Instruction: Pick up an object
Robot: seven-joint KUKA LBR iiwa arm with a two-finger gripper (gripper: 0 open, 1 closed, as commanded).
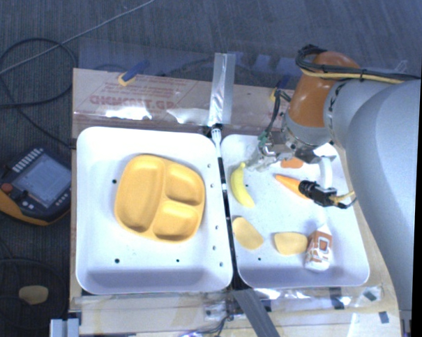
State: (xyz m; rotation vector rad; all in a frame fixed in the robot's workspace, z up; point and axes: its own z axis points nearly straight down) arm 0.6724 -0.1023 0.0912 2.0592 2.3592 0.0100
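Yellow divided tray (161, 197) lies alone in the left bin (88, 264). Right bin (353, 265) holds banana (241, 186), carrot (293, 183), two yellow slices, a small carton (320, 248). Gripper (269, 150) low at its far edge; grip state unclear.

Robot lab, teach pendant (30, 186), taped bench (158, 102)

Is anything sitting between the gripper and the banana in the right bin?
Nothing visible. The gripper hangs over the right bin's upper left corner, and the banana lies just below and left of it on bare bin floor. The carrot lies off to the right.
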